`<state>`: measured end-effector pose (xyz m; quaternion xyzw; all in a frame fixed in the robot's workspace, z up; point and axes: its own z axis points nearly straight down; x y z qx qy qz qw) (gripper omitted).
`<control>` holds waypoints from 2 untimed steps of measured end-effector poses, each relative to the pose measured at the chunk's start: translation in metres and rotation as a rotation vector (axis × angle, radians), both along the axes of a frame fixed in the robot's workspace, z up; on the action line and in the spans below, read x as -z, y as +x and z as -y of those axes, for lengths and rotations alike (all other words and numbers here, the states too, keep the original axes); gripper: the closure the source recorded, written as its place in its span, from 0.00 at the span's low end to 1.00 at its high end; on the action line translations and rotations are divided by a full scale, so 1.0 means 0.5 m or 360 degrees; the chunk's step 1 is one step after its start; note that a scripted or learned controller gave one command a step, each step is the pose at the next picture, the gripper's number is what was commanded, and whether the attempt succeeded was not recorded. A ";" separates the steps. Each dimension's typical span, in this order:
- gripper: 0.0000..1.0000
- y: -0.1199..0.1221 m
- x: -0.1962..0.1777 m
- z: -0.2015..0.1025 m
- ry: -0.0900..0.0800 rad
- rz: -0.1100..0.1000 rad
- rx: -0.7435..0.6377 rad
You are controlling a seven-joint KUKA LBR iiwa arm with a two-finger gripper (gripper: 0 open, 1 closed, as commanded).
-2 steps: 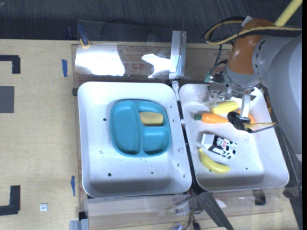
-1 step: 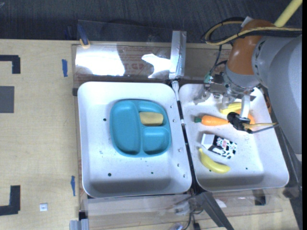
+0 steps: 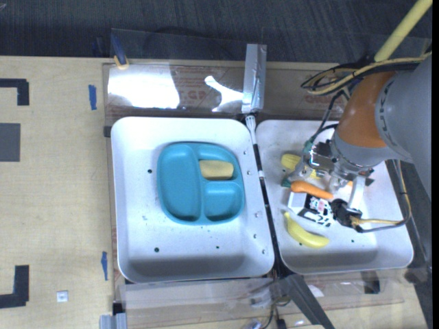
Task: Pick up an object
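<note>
Two shallow white bins sit side by side on the tabletop (image 3: 48,184). The left bin (image 3: 130,252) holds a blue divided tray (image 3: 182,184) with a yellow sponge-like piece (image 3: 217,169) in one compartment. The arm (image 3: 384,115) reaches low into the right bin (image 3: 394,252), its gripper (image 3: 328,177) above an orange carrot (image 3: 310,188), near a banana (image 3: 306,234) and a black-and-white item (image 3: 315,210)

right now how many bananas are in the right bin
1: a banana lies near the front of the right bin. A yellow item by the gripper is partly hidden, so unclear.
</note>
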<state>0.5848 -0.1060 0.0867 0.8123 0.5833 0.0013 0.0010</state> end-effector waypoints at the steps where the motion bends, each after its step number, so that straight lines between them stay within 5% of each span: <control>1: 0.00 0.045 -0.149 0.119 -0.0004 0.0004 -0.0081; 2: 0.00 0.072 -0.018 0.123 0.0002 -0.0013 0.0046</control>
